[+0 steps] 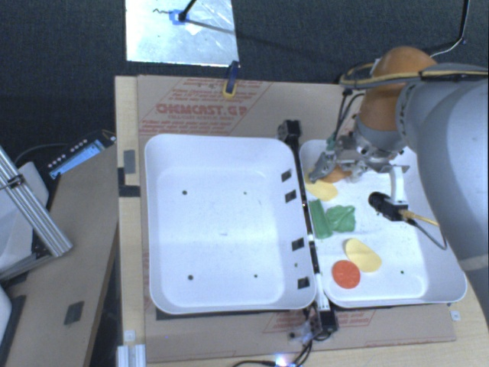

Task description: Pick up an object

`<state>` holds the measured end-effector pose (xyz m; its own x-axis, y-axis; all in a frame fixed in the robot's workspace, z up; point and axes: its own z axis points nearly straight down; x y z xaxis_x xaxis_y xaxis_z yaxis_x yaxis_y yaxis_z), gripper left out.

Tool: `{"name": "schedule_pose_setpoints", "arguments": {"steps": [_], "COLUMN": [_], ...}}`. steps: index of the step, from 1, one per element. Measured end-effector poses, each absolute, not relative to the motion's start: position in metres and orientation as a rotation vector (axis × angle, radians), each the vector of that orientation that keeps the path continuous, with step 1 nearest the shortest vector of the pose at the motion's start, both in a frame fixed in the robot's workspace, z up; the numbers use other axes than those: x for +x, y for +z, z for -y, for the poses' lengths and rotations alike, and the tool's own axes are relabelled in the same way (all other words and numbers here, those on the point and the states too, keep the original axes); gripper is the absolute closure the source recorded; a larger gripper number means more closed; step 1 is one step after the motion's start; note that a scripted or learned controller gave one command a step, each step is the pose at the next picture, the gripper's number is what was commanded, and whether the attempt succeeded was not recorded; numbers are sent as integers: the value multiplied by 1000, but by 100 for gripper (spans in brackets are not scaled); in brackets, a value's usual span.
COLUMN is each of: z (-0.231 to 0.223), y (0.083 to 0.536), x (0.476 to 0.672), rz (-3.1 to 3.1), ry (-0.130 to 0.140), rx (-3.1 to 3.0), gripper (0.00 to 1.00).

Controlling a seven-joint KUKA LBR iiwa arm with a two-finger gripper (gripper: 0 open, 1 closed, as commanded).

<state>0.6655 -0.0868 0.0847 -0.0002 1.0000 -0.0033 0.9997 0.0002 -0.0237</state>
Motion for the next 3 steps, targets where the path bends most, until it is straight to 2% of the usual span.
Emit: {"name": "schedule_pose_setpoints", "arguments": {"steps": [1,2,3], "z": [85,20,-79], "y": [92,321,423], "x": [663,665,669], "rz": [2202,2243,2244], "ry": [31,-26,-25], "rx": [-2202,-2221,-2209], "gripper": [100,100,100]}}
